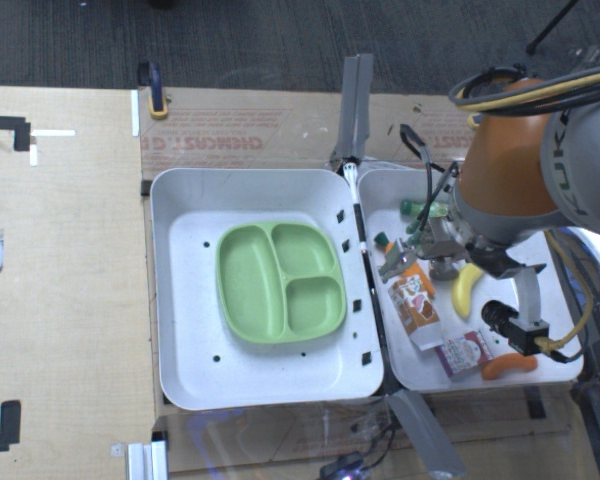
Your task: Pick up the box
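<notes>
Starting nearest: a carrot [507,366] and small packet [462,354] are seen at the right bin's [405,373] front edge. Box [416,304] lies just beyond, w/ gripper [417,255] poised over its far end; jaw state can't be told. Approach step, probably; descent and closing needed next.

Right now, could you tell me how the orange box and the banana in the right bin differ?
The orange box is flat, rectangular and printed; the banana is curved, plain yellow and smaller. The box lies near the bin's left wall, the banana further right. Both lie in the right bin.
</notes>
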Controlling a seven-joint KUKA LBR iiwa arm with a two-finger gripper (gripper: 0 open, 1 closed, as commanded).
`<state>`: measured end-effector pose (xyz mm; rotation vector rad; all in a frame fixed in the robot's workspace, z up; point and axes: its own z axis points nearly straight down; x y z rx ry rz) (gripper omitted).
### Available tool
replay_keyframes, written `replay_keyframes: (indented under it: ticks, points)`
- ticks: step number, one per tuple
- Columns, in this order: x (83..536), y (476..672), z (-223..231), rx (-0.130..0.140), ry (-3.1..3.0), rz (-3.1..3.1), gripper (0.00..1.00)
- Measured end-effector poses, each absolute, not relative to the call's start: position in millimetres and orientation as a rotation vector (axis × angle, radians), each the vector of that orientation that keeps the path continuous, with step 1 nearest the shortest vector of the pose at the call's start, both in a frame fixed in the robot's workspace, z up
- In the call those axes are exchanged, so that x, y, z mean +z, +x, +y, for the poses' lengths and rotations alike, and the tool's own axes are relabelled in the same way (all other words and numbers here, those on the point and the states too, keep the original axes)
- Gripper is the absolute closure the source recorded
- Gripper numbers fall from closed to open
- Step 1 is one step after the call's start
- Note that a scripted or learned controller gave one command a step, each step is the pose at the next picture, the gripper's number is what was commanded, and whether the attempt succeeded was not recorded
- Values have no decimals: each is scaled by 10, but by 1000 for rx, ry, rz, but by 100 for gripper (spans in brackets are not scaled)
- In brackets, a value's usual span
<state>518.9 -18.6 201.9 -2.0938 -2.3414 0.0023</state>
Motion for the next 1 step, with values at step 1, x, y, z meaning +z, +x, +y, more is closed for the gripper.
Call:
replay_keyframes:
  ticks: [1]
  points:
    - [1919, 4774, -423, 2, -2137, -2302, 0]
